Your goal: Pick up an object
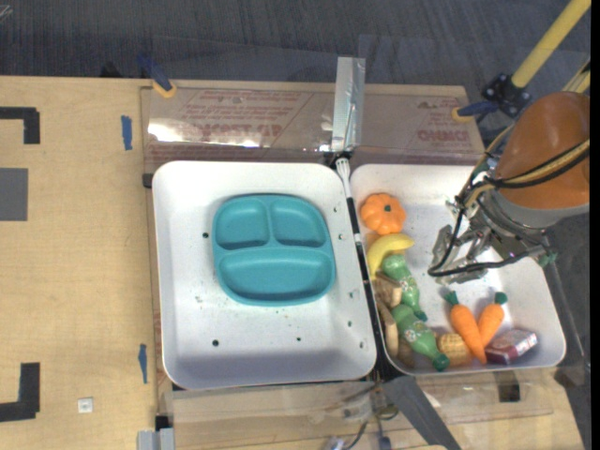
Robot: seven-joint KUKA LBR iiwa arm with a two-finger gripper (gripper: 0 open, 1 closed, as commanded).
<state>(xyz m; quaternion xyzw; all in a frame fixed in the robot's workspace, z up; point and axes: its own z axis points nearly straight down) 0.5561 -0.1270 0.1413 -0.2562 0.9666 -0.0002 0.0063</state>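
Looking down on the bench from above, two white bins sit side by side. The left bin (pixel 178 279) carries a teal divided plate (pixel 274 248), three compartments, and nothing rests on that plate. The right bin (pixel 525 289) holds the pickable clutter: a small orange pumpkin (pixel 382 213) near the top left corner, a yellow banana (pixel 386 250) just below it, then a green bottle-shaped toy (pixel 417 336) running down the left wall among some brownish pieces too small to name, and two orange carrots (pixel 476 326) side by side near the bottom with a dark red packet (pixel 511 346) just to their right. The arm comes in from the right, its orange band (pixel 553 153) above the wrist, and the gripper (pixel 466 251) hangs over the bare middle of the right bin, above the carrots and well apart from the pumpkin. Its fingers look spread apart, with nothing between them, so I judge the pick not yet made: every toy lies in the bin, and choosing, closing and lifting are all left to do. As for writing, the clear sheet (pixel 244 120) behind the bins bears reddish print, mirrored and too blurred to read, and no brand can be made out on any toy.
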